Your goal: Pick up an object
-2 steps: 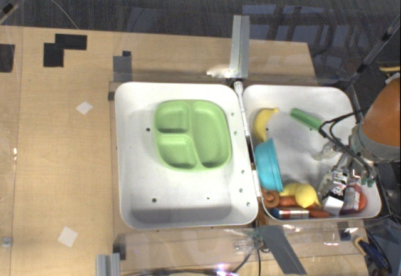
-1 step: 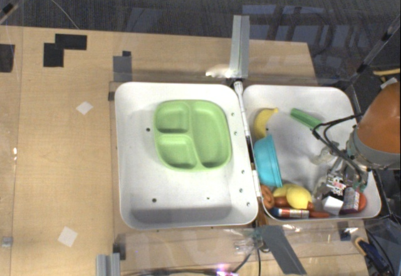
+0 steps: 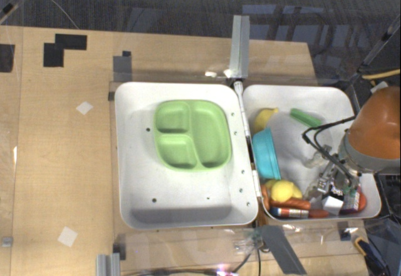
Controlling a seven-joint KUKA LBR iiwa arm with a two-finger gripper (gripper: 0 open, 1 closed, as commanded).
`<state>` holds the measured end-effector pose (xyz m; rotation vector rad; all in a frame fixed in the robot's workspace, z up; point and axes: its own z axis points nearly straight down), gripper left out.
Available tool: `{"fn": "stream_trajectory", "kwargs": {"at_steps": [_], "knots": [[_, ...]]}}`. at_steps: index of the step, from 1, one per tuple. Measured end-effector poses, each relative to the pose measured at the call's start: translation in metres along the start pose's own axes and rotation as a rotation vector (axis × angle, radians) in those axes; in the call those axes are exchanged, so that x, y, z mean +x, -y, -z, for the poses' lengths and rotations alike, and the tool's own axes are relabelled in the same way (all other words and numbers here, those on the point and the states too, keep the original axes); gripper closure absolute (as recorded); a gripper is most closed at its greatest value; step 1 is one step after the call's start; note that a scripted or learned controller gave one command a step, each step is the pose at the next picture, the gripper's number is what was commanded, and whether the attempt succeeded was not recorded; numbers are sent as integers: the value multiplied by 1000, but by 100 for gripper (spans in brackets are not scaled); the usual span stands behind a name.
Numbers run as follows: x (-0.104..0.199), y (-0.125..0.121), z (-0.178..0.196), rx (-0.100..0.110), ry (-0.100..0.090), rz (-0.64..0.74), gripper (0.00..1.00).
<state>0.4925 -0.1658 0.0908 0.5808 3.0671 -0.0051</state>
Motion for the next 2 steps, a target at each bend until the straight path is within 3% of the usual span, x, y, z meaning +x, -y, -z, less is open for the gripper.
{"fn": "stream_trajectory", "kwargs": {"at_steps": [1, 2], "knots": [[-32, -14, -1, -1, -3, -30, 0], [-52, -99, -1, 3, -3, -52, 0]]}}
